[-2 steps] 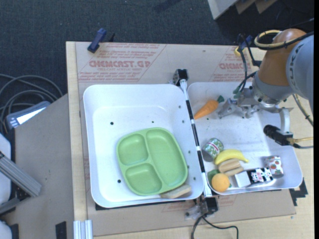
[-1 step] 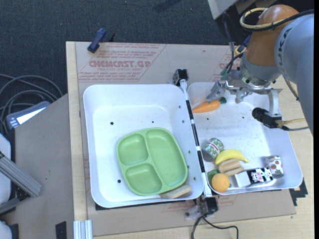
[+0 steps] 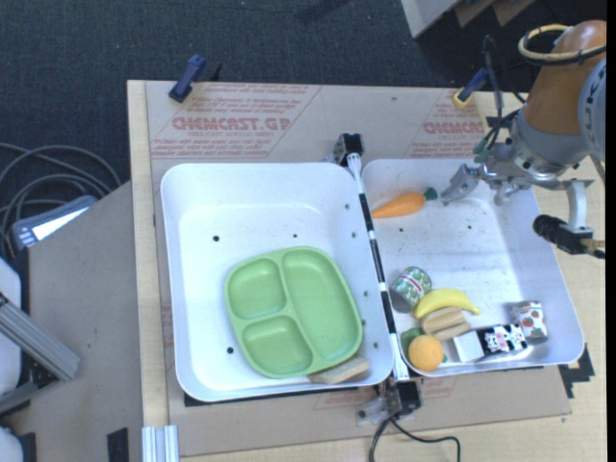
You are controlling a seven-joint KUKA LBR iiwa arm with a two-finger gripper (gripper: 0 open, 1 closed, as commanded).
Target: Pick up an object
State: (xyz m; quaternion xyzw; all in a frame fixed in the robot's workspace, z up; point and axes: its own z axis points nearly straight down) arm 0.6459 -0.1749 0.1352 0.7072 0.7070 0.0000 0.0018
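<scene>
Two shallow white bins side by side on the tabletop [image 3: 241, 128], left bin [image 3: 192, 210] and right bin [image 3: 500, 258]. Grey arm [image 3: 563, 94] with orange band reaching in at the tabletop's far right corner. Tool [image 3: 479, 183] low over the far edge of the right bin, fingers spread apart, nothing between them. Just beside the tool, toward the dividing wall: a toy carrot [image 3: 398, 204] lying flat near the far left corner of the right bin, apart from the fingers. Clustered along the near edge of the right bin: a small green-labelled can [image 3: 411, 283] on its side, a yellow banana [image 3: 445, 303] touching it, an orange ball [image 3: 424, 352] at the near left corner, a tan block [image 3: 448, 324] between banana and ball, a black-and-white carton [image 3: 499, 341], a small patterned box [image 3: 529, 320] toward the right edge. In the left bin: a green divided plate [image 3: 292, 308] near the near right corner, a tan piece [image 3: 342, 373] tucked under its near rim.
</scene>
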